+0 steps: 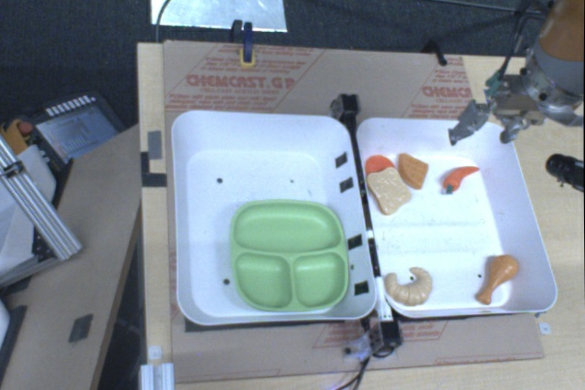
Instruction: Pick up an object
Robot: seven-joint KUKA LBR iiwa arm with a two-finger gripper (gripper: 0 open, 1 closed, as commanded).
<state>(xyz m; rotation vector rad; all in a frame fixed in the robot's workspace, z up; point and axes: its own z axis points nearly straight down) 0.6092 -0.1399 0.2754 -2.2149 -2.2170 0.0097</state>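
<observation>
Jaws spread above right bin's (pixel 526 196) far edge, red pepper (pixel 459 177) just below, untouched.

You've got one fixed camera, mounted high above the bench (pixel 119 196), looking down at a slant toward 12 o'clock. It sits far enough back to frame both white bins whole: left bin (pixel 196 151) at about 8 o'clock of centre, right bin (pixel 521 196) at 4. The arm (pixel 558 59) enters at 2 o'clock. Dark floor fills the 12 o'clock strip.
</observation>
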